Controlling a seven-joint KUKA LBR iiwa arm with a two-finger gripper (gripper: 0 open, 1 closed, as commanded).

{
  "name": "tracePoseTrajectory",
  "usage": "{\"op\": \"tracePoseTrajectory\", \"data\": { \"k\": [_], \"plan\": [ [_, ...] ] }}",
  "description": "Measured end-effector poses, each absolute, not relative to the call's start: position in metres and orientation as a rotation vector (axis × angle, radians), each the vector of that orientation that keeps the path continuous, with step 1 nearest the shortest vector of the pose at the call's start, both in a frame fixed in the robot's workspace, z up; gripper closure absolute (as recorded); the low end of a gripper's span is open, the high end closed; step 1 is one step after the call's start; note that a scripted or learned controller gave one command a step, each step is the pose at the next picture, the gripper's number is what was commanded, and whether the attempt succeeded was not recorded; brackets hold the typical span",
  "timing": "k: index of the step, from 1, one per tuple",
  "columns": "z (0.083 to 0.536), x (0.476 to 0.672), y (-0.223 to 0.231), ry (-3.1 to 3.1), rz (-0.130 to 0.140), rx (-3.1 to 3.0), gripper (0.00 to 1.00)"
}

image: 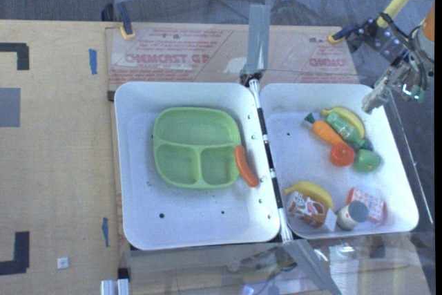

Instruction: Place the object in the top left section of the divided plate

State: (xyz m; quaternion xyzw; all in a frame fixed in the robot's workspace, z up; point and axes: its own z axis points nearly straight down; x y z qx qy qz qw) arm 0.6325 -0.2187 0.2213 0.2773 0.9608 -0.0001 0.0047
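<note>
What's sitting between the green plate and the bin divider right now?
In the camera view, an orange sausage-shaped toy lies against the green plate's right rim, between it and the divider.

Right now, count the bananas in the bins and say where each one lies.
2. One banana lies at the far side of the right bin, against the green bottle. The other banana lies nearer the front, above the brown packet. More could be hidden underneath.

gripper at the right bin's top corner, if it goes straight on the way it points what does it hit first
The gripper points down and left, so it would probably meet the yellow banana beside the green bottle first. Depth is unclear; it might touch the white right bin floor instead.
</note>
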Motion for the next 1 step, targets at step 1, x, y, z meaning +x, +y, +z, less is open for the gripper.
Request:
{"op": "tracePoseTrajectory", "data": {
  "k": [1],
  "plan": [
    [0.3243, 0.6572, -0.1822, 3.051, 0.000, 0.708, 1.00]
  ]
}}
